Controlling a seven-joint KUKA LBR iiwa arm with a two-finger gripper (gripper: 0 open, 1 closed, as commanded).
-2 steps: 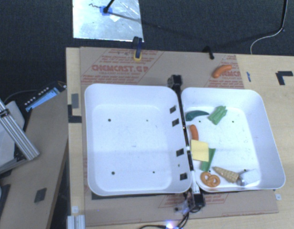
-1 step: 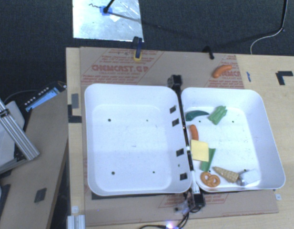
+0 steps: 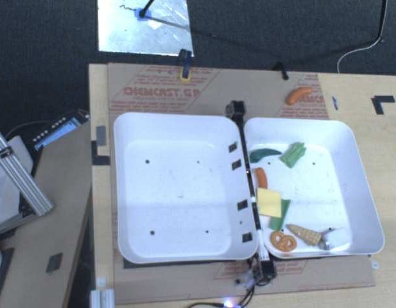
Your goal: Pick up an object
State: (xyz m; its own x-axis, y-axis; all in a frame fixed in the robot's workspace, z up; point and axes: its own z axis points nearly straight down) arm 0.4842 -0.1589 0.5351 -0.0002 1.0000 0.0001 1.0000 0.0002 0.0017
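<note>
The right bin point(image 3: 352, 172) holds several small toy foods along its left side. A dark green pepper-like piece point(image 3: 265, 153) lies beside a light green leafy piece point(image 3: 292, 154). Below them are a small orange sausage point(image 3: 261, 177), a yellow square block point(image 3: 269, 202) over a green strip point(image 3: 281, 215), an orange pretzel point(image 3: 282, 241) and a tan cone point(image 3: 305, 234) with a grey tip. Another orange sausage point(image 3: 299, 95) lies on the board outside the bins, behind the right bin.
The left bin point(image 3: 178, 185) adjoins the right one along a black hinged divider point(image 3: 249, 185). Both rest on a cardboard sheet point(image 3: 165, 88) on the bench. A yellow and blue clamp point(image 3: 185, 65) sits at the back edge; a metal frame point(image 3: 18, 178) stands at left.
</note>
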